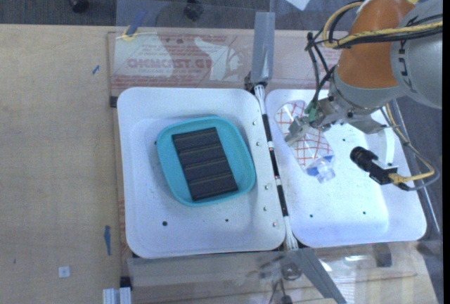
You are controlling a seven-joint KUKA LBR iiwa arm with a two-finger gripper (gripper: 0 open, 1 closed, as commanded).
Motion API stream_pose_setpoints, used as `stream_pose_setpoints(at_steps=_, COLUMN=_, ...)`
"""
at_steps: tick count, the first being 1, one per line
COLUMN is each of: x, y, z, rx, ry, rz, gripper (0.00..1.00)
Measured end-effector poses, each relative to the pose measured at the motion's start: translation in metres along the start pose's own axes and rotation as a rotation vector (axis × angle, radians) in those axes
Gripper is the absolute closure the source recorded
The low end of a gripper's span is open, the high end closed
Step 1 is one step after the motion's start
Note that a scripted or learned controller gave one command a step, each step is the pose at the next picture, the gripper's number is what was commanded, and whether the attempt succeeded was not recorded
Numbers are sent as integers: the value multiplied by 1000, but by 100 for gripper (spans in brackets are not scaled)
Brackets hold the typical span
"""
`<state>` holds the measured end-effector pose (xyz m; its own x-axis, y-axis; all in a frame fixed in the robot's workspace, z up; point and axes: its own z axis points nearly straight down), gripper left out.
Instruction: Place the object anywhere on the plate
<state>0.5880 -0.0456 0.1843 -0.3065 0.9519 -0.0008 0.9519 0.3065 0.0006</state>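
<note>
Plate (169, 176), turquoise, sits in the left bin (137, 112) on the counter (49, 155) with a dark ribbed slab (204, 163) lying on it. In the right bin (365, 218) lies a red-and-white netted object (309, 148). The hand (304, 125) hangs over its upper end; whether it grips is unclear.

The arm (394, 49) is cut off at the right edge and hides part of the right bin (351, 218).
</note>
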Motion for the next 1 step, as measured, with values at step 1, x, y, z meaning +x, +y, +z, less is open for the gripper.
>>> stream_pose_setpoints(at_steps=1, x=0, y=0, z=-1, rx=-1, ry=0, rz=0, gripper=0)
